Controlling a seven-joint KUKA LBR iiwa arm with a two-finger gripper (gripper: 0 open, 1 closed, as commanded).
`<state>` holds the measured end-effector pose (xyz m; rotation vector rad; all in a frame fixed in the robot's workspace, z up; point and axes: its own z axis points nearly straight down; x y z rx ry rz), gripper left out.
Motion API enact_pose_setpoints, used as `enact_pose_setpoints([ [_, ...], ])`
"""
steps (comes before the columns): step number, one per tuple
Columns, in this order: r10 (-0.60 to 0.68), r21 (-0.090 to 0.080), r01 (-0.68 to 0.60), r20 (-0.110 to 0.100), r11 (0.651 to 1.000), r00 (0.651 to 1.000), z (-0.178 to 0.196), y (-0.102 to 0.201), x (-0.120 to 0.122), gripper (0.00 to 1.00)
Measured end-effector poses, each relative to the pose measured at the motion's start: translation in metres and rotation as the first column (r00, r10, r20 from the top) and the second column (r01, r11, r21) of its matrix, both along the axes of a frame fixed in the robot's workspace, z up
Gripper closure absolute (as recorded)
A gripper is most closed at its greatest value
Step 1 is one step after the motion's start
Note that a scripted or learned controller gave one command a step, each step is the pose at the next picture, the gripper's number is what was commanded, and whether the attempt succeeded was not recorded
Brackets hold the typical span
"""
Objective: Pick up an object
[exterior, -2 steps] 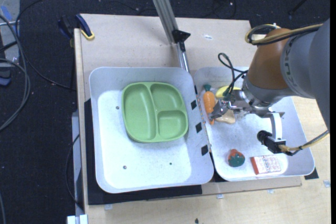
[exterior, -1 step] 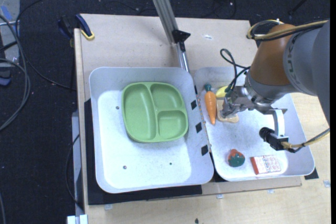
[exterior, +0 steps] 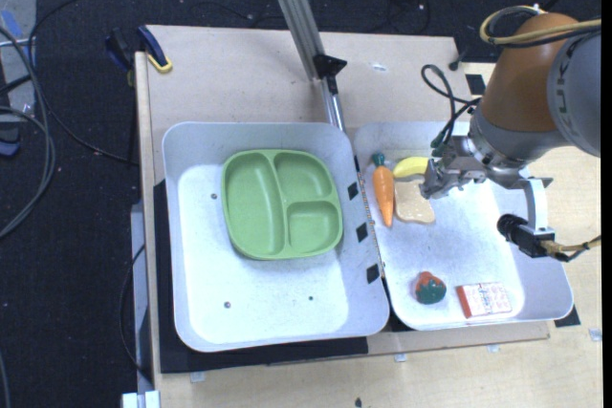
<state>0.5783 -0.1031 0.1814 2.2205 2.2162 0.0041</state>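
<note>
In the right bin (exterior: 535, 287) lie an orange toy carrot (exterior: 382, 193), a tan slice of toy bread (exterior: 415, 204), a yellow banana (exterior: 410, 167), a small red and teal fruit (exterior: 429, 289) and a red and white packet (exterior: 488, 300). My gripper (exterior: 433, 181) hangs over the bin's upper left part, right above the bread's upper right edge and just below the banana. From this slant the wrist hides its fingertips.
The left bin (exterior: 191, 301) holds a green divided plate (exterior: 283, 204). A grey metal pole (exterior: 296, 0) slants down from the top to the gap between the bins. Black clips (exterior: 365, 229) sit along the bins' shared edge.
</note>
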Motion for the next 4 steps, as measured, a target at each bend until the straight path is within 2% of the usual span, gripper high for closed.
enact_pose_setpoints([
  [1,0.003,0.000,-0.003,-0.001,1.000,1.000,0.025,0.000,0.001,1.00],
  [2,0.010,0.003,-0.010,-0.003,1.000,1.000,0.038,0.056,0.002,1.00],
  [4,0.010,0.003,-0.010,-0.006,1.000,1.000,0.028,0.154,-0.015,1.00],
])
